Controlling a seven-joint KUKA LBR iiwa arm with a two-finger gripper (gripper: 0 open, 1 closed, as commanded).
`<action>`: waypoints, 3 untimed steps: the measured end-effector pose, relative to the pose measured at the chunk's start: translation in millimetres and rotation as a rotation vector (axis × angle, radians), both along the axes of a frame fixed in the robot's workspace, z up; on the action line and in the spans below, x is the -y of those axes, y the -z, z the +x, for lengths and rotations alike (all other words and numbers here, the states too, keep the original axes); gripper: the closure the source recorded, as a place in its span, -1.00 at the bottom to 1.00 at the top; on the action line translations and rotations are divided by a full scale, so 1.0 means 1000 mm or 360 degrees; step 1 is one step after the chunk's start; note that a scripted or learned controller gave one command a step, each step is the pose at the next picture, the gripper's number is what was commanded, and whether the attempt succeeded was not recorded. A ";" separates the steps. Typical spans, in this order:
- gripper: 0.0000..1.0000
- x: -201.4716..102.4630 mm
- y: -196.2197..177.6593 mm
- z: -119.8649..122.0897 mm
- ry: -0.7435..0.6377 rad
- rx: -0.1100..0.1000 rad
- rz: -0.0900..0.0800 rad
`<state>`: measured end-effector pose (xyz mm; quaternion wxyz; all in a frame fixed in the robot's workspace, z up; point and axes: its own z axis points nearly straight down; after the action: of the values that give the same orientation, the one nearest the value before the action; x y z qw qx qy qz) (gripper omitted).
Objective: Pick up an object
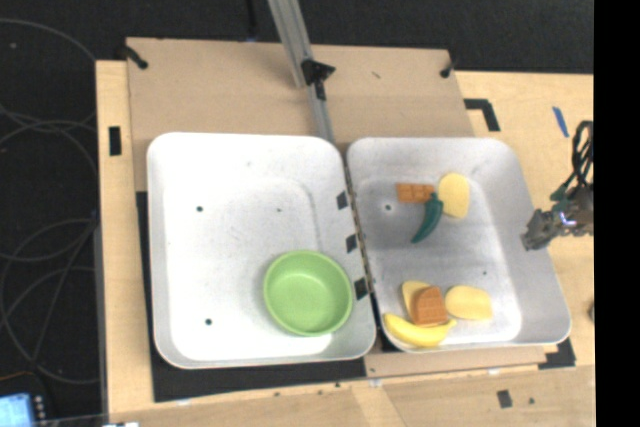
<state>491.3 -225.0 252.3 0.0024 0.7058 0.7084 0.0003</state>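
Banana (beside brown block) in right bin.

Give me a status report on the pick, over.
Gripper at the right bin's right rim, nothing seen in it. Toy food untouched: banana, green pepper. Green bowl in the left bin. Nothing blocking.

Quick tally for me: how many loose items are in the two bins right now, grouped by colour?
Green: 2, the bowl in the left bin and a dark green curved piece in the right bin.
Yellow: 4, one upper item, a banana and two pale lumps.
Orange-brown: 2, blocks and.
Total: 8.
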 end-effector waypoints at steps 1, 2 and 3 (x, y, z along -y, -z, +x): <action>1.00 0.001 -0.018 0.001 -0.0003 0.0000 0.0003; 1.00 -0.039 -0.016 0.017 -0.0005 -0.0003 0.0005; 1.00 -0.088 -0.023 0.033 -0.0009 0.0000 0.0006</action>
<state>524.1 -136.9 275.1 0.0011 0.7039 0.7103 0.0017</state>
